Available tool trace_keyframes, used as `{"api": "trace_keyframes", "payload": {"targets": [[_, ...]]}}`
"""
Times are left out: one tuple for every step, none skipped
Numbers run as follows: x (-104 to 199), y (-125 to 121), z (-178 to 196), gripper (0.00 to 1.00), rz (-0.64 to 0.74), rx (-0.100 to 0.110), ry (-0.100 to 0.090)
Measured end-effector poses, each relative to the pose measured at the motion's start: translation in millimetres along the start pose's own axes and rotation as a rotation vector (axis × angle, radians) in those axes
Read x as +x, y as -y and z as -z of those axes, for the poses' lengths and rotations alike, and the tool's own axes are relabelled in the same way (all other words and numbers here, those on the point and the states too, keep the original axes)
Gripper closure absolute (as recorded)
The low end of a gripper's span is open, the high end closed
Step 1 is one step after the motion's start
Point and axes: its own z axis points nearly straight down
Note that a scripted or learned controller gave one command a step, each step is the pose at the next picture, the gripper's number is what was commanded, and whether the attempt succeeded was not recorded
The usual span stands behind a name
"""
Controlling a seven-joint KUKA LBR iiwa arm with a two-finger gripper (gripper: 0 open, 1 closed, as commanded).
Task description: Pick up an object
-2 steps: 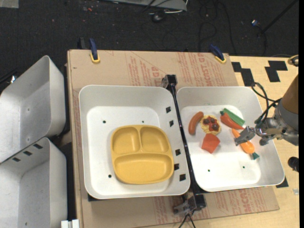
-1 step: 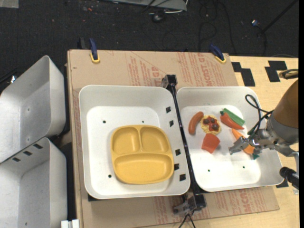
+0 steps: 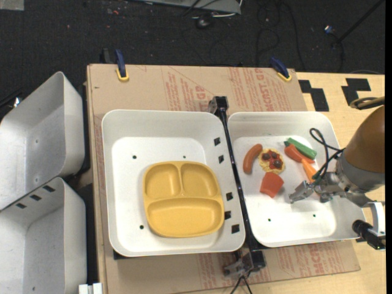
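Camera view from overhead: the gripper [image 3: 301,193] hovers low in the right bin [image 3: 288,228], fingers slightly spread, pinching nothing. Just at its nine o'clock lies a red block [image 3: 271,184]; a sausage [image 3: 252,157], small pizza [image 3: 271,160] and carrot [image 3: 293,153] sit toward eleven and twelve. A yellow tray [image 3: 182,198] fills the left bin [image 3: 122,225].

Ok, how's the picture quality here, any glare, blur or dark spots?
Camera view: lighting is even and soft over the two shallow white bins, with no strong glare; the yellow three-compartment plastic tray is sharp; the two-finger gripper looks slightly smeared; the floor behind the bench is dark.
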Motion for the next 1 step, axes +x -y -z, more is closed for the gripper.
{"api": "trace_keyframes", "payload": {"targets": [[-0.7, -0.4, 11.0, 1.0, 0.0, -0.003, 0.003]]}}
